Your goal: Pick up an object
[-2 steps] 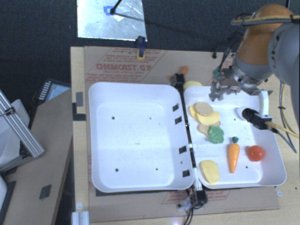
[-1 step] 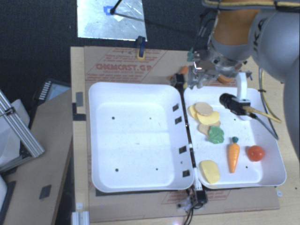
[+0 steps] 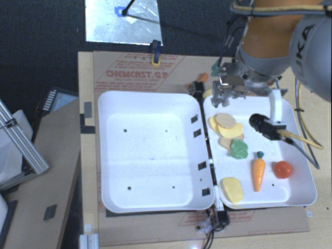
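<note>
Dark carpet is surrounding a bench (image 3: pixel 135 69) topped with brown printed cardboard, which is carrying two shallow white plastic bins side by side. As seen from the camera, the left white bin (image 3: pixel 111 108) and the right white bin (image 3: pixel 303 188) are sitting with their rims meeting along the middle.

A grey arm with an orange band (image 3: pixel 280 14) is reaching in from the right. Its metal tool (image 3: pixel 223 101) is hanging over the back left corner of the right white bin. Whether the tool is released or clenched cannot be told.

Just in front of the tool, a round tan disc (image 3: pixel 225 120) is lying on top of flat yellow slices (image 3: pixel 232 132), with a beige lump (image 3: pixel 224 142) at their near edge. A green leafy lump (image 3: pixel 239 149) is touching that heap. An orange carrot with a green top (image 3: pixel 258 174) is lying near the middle of the bin, and a red tomato (image 3: pixel 282 169) is sitting just to its right. A pale yellow oval piece (image 3: pixel 232 189) is resting in the front left corner.

A blue and yellow clamp (image 3: pixel 155 53) is gripping the bench's back edge, and a shiny silver sheet (image 3: pixel 122 12) is lying beyond it.
</note>
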You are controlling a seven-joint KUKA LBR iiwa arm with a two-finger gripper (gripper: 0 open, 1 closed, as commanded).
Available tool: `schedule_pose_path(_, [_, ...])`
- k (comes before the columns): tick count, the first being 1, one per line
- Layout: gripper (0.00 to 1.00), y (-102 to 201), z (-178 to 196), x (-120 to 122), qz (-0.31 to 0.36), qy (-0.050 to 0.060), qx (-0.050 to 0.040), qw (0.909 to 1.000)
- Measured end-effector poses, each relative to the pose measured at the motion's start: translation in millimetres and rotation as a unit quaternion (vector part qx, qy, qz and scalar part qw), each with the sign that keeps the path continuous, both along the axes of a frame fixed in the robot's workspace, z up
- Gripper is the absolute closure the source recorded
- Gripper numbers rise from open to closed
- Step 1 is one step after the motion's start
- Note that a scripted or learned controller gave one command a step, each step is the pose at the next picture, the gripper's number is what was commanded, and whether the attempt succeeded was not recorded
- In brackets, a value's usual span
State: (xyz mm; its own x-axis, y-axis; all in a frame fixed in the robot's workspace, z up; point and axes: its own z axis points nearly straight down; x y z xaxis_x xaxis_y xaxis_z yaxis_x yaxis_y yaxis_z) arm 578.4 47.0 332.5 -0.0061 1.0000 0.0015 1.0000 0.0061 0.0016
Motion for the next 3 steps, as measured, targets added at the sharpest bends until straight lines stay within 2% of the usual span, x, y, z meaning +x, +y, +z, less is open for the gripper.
schedule_pose_path(1, [1.00, 97.4, 70.2, -15.2, 0.004, -0.004, 0.0021, 1.0000])
schedule_pose_path(2, [1.00, 157.9, 122.3, -52.3, 0.003, -0.002, 0.0021, 1.0000])
schedule_pose_path(3, [1.00, 189.7, 155.8, -93.4, 0.002, -0.001, 0.0015, 1.0000])
